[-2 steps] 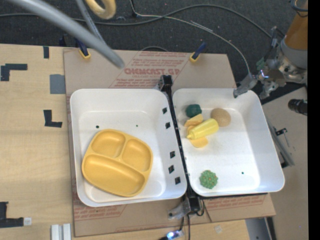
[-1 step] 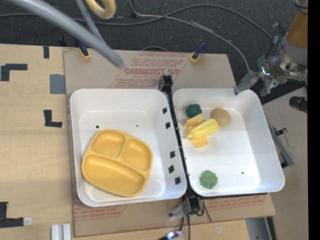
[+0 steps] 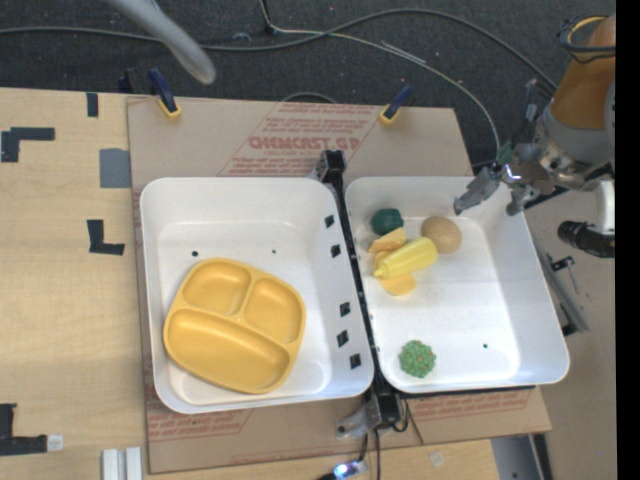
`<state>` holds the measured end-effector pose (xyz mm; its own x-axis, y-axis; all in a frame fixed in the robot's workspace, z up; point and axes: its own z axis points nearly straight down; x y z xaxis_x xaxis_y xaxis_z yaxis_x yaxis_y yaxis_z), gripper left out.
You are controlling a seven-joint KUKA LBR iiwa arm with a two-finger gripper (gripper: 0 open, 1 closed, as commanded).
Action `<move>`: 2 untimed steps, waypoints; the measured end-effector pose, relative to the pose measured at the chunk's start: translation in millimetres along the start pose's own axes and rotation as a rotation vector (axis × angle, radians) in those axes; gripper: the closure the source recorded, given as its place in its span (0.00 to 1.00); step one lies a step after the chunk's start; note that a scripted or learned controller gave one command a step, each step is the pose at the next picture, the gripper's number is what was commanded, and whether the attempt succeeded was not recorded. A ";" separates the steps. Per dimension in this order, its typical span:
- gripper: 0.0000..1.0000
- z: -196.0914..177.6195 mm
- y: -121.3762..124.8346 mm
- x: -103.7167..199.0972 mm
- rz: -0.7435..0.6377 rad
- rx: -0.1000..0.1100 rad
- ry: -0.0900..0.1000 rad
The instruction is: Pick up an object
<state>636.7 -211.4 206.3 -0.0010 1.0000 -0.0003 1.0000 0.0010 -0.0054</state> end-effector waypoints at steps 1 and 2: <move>0.00 65.0 -2.0 4.1 0.000 0.003 0.001; 0.00 119.0 -2.7 5.1 -0.001 -0.001 -0.001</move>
